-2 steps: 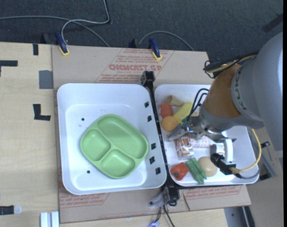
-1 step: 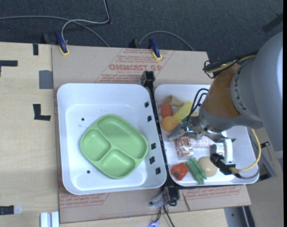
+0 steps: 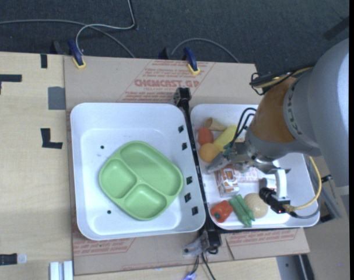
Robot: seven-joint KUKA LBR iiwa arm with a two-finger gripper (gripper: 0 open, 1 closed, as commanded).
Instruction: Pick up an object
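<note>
Arm (image 3: 316, 109) reaches in from the right, orange band over the right bin (image 3: 305, 214). The gripper (image 3: 238, 156) is down among the items in that bin — too hidden by the wrist and clutter to tell if it is open, closed or gripping anything.

Right bin contents, crowded toward its left half: a yellow banana-like piece (image 3: 225, 136) leaning beside a red-orange item (image 3: 205, 135), an orange round fruit (image 3: 207, 151) just below them, a red-and-white packet (image 3: 228, 179) at centre, a red pepper-like piece (image 3: 221, 210) near the front wall, a green stalk-like item (image 3: 242, 210) touching a pale round item (image 3: 255, 205).

Left bin (image 3: 83, 156) holds a green divided plate (image 3: 140, 179) — three compartments, lying flat, slightly turned.

Both bins sit on cardboard (image 3: 165, 80) on the tabletop (image 3: 25, 156); cables trail along the back.
</note>
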